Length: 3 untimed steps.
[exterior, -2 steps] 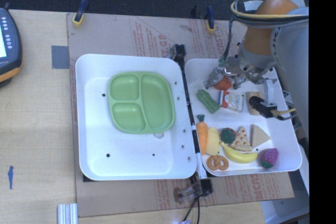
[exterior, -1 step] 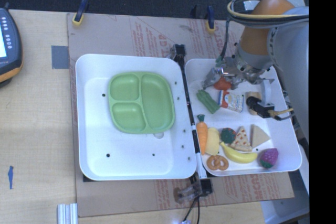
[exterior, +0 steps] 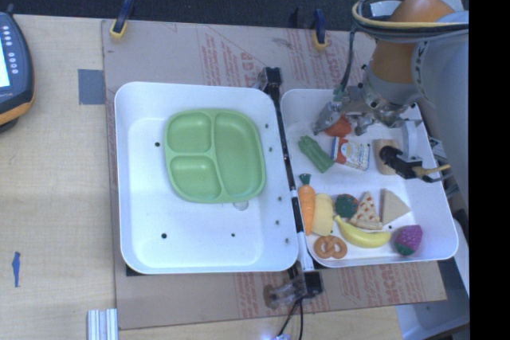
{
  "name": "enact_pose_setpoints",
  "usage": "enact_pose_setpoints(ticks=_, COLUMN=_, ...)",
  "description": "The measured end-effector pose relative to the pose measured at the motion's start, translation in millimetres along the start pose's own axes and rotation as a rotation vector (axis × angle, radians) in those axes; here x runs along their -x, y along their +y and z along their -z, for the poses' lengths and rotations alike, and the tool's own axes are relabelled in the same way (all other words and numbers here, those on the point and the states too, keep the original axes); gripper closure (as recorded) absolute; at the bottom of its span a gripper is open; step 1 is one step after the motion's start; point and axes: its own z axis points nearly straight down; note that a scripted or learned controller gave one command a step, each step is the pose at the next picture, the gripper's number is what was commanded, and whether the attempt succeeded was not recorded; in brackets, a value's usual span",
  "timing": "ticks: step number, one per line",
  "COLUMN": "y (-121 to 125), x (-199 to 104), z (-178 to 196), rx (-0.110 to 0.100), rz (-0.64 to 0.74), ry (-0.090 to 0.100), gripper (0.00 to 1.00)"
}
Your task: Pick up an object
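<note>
- The end effector sits low over the far part of the right bin, at the end of the grey arm that comes in from the right; I cannot tell whether it is wide or narrow, since the wrist hardware covers it from above.
- Just under and touching its near edge shows a small red object — the likeliest target, though nothing shows it as gripped.
- The relation that matters: the red object lies directly below and a shade nearer the camera than the end effector, so the coming move looks to be a short straight descent, not a sideways reach.
- Close neighbours crowd it — a green vegetable lies just to its left, long axis slanting from far-left to near-right, and a white packet lies just beside it on the near side.
- The other toy foods — carrot, banana, pretzel — lie well apart at the bin's near end.
- The left bin holds a green divided plate, well away from the arm.
</note>
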Motion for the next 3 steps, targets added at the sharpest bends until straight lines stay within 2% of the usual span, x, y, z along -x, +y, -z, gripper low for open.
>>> enact_pose_setpoints(ticks=1, y=-0.5, x=-12.9, z=-0.2, rx=-0.006, rz=0.003, ry=0.002, gripper=0.0)
enact_pose_setpoints(ticks=2, y=-0.2, x=-7.9, z=-0.1, rx=-0.003, rz=0.001, ry=0.001, gripper=0.0)
enact_pose_setpoints(ticks=3, y=-0.1, x=-7.4, z=10.8, rx=-0.005, rz=0.003, ry=0.001, gripper=1.0)
